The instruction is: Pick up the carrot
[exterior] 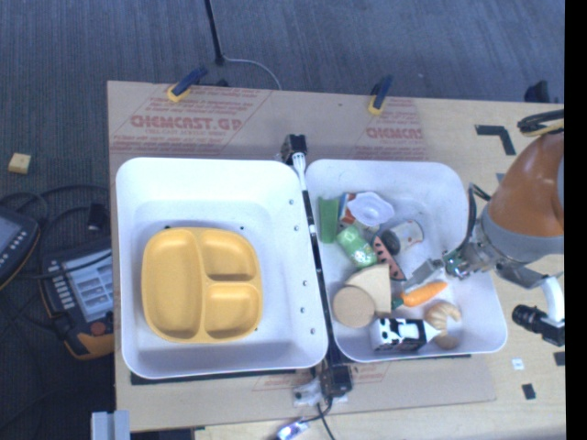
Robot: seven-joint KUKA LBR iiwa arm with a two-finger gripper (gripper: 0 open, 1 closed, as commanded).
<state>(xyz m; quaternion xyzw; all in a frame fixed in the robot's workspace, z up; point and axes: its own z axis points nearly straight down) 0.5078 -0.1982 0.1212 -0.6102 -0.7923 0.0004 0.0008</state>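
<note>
Claw (440,269), grip state unclear, hovers just above carrot (425,293) in right bin (477,211).

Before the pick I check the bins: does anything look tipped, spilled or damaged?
Nothing looks spilled or broken. The toys in the right bin lie jumbled; the carrot lies flat beside the gripper. The yellow tray sits flat.

You get even, diffuse light from overhead, bright on the two white bins (275,177), whose walls nearly wash out. Shadows are soft and short, pooled under the yellow tray (200,282) at lower left. The whole frame looks slightly soft and grainy; small toys in the right bin blur together.
</note>
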